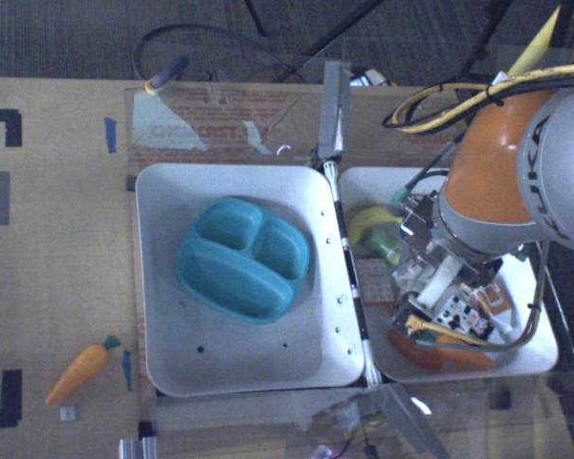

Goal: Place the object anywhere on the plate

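Observation:
A blue plate (244, 256) with three compartments lies in the left white bin (163, 352), slightly left of its middle, with nothing on it. My gripper (411, 299) reaches down into the right bin (545, 352), low over its left half, and the wrist hides most of it. Just beyond it, at the bin's far left, sits a yellow and green fruit-like object (375, 228). Along the near wall, under the gripper, lies a long red and orange object (445, 356). I see nothing lifted clear of the bin.
A small white box with dark markings (467, 316) and a brown-orange item (496, 299) lie in the right bin beside the wrist. A toy carrot (77, 373) rests on the bench left of the bins. A metal divider (349, 275) separates the two bins.

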Robot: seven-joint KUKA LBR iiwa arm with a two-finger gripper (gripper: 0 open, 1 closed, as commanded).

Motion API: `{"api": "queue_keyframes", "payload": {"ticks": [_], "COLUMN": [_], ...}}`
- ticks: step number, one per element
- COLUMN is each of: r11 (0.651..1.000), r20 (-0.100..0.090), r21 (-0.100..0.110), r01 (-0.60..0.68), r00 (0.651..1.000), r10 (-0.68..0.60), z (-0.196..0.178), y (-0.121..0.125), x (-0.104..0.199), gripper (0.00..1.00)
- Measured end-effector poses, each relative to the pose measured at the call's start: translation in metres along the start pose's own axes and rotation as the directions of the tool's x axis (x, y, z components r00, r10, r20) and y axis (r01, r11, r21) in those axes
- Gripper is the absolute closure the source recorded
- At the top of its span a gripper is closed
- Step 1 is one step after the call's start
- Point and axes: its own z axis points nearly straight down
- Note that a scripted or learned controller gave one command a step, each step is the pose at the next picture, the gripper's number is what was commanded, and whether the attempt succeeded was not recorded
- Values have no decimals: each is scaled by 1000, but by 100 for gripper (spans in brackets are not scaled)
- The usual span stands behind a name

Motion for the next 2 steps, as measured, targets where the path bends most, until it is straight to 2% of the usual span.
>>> {"api": "queue_keyframes", "payload": {"ticks": [1, 2], "r11": [1000, 960], "r20": [1, 0], "r21": [2, 2], "r01": [3, 281], "r00": [1000, 960], "r10": [-3, -281], "z": [41, 55], "y": [28, 49], "x": [-35, -57], "gripper": [100, 100]}}
